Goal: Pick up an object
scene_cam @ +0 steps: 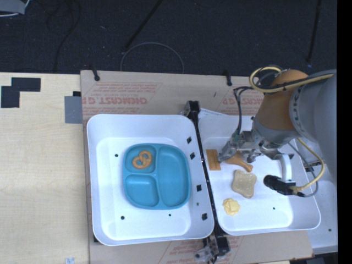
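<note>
At the far left the pale wooden bench [38, 164] is seen, and on it a sheet of printed cardboard [137, 95] is laid beneath both bins. The left bin [107, 224] is occupied by a blue divided plate [170, 175], which is set near its middle. A small golden pretzel [142, 159] is held in the plate's upper-left compartment.

In the right bin [275, 216], a flat tan slab [213, 159] is found just beside the left wall. The gripper [235, 152] is positioned low, right of the slab and in the bin's upper half. Whether it is wide, narrow or closed on something cannot be told from this view. An orange-brown curved piece [242, 163] is seen directly at the gripper's lower edge, partly covered by it; actual contact cannot be confirmed. Just below that piece a beige bread-like chunk [243, 183] is laid, and below that, apart from it, a small yellow lump [231, 206] is placed. The grey arm [308, 109], with its orange band [278, 106], is extended in from the right over the bin's upper right part.
</note>
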Controlling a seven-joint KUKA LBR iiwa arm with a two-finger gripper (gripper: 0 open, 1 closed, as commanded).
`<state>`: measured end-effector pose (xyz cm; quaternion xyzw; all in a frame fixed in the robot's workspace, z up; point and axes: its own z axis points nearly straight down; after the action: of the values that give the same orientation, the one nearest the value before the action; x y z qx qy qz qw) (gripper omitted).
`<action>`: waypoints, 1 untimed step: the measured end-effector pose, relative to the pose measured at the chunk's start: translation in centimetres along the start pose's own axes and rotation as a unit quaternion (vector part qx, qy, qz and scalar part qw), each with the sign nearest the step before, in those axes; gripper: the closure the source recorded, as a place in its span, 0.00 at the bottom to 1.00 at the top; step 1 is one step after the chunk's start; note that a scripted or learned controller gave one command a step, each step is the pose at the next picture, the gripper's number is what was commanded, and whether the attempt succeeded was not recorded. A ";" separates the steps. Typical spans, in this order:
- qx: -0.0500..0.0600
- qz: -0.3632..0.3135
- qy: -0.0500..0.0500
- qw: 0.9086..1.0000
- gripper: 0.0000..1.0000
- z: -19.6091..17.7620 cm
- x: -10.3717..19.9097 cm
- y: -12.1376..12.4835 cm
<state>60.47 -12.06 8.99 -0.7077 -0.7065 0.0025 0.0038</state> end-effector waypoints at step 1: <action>-0.002 0.002 0.000 1.000 1.00 -1.3 -0.2 0.1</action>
<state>60.58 -12.22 10.33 -0.7092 -0.7050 0.0015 0.0023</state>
